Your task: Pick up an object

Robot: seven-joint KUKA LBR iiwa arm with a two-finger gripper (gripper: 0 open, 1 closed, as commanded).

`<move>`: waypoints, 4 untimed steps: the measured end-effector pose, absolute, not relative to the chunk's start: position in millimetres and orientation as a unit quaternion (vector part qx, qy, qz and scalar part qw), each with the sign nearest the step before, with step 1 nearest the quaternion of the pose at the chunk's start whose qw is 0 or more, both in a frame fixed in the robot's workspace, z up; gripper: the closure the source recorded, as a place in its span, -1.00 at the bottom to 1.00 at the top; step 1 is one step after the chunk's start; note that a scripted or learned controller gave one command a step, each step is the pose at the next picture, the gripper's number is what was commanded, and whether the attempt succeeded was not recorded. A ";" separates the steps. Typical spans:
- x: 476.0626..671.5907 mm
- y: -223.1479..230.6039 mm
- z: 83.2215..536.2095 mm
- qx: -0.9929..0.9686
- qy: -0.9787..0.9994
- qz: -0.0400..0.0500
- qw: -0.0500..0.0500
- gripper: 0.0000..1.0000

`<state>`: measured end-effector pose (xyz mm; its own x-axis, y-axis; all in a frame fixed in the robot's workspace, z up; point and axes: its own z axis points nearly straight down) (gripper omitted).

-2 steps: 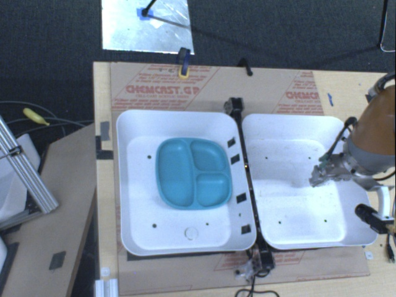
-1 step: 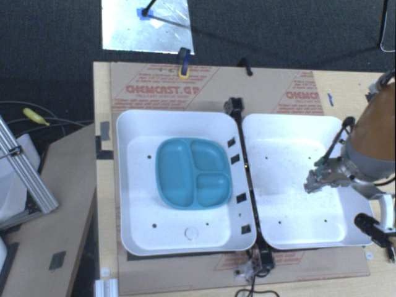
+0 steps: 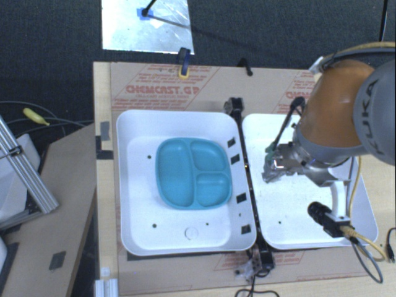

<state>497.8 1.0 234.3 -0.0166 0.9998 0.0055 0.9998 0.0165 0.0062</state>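
A blue divided plate (image 3: 192, 173) lies flat in the middle of the left white bin (image 3: 133, 166). The arm, grey with an orange band (image 3: 339, 107), reaches in from the right over the right white bin (image 3: 291, 231). Its gripper (image 3: 274, 164) hangs low over that bin's left half, close to the divider between the bins. A small greenish patch shows at the gripper's tip, and I cannot make out what it is. The arm's body hides much of the right bin's floor.
A black divider with clips (image 3: 242, 172) runs between the bins. A black connector and yellow cable (image 3: 328, 218) hang from the arm over the right bin's front. Cardboard (image 3: 161, 85) underlies both bins, and a metal frame (image 3: 21, 172) stands at the left.
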 end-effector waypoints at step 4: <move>485.9 152.1 396.1 0.705 0.709 0.002 0.000 1.00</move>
<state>485.9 152.1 396.1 -0.0051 1.0000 0.0019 1.0000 0.0051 0.0027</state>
